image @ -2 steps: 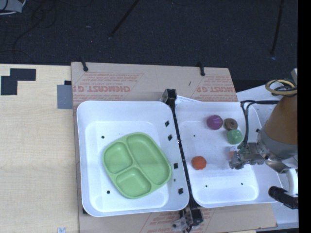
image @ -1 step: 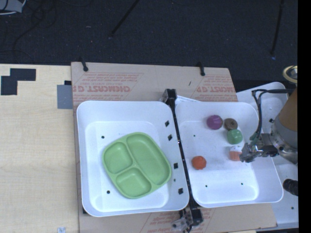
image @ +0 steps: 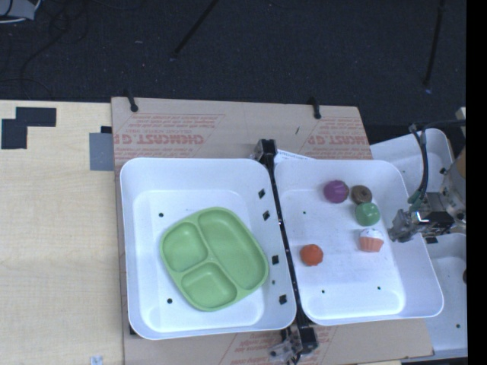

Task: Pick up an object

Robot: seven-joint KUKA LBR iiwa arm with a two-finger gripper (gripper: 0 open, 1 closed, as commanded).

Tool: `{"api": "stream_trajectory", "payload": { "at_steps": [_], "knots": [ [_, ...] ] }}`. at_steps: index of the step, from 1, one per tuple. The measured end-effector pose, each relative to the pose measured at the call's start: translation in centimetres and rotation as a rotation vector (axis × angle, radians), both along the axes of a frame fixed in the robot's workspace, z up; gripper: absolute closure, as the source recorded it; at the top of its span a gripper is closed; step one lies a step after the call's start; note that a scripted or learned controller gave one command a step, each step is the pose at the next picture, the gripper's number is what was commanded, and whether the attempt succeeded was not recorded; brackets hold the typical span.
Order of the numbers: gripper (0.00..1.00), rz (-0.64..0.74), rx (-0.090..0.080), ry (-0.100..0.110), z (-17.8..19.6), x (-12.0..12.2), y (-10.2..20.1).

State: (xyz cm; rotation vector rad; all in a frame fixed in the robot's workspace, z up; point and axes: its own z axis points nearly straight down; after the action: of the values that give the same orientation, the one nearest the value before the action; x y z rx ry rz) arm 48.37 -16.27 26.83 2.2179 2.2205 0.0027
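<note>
Gripper (image: 402, 229) at the right rim of the right bin (image: 415, 295), low over the white edge, reaching in from the right. Whether open or shut: cannot tell, too small and blurred. Nothing visibly held.

Closest to it, just left: cupcake toy (image: 371, 240), white top over an orange-pink base, near the tool but apart from it. Above the cupcake, green ball (image: 367, 214), also just left of the tool and slightly higher in the view. Touching or nearly touching the green ball's top, brown ring-shaped piece (image: 361, 195). Beside that, to its left, purple ball (image: 335, 191). Farther off, toward the bin's middle and lower left of the cupcake, orange ball (image: 311, 255), well apart from the tool. All five lying on the floor of the right bin.

In the left bin (image: 137, 204), green divided plate (image: 214, 258) with three compartments, lying flat and turned at an angle. Between the bins, black divider bar (image: 278, 234). Beneath both, brown cardboard sheet (image: 228, 131) with red print, on a light wooden bench (image: 53, 242).
</note>
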Motion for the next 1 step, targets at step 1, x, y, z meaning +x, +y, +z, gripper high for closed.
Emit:
{"api": "stream_trajectory", "payload": {
  "at_steps": [1],
  "knots": [
    [1.00, 0.004, 0.004, 0.007, -0.57, -0.16, 6.30]
  ]
}}
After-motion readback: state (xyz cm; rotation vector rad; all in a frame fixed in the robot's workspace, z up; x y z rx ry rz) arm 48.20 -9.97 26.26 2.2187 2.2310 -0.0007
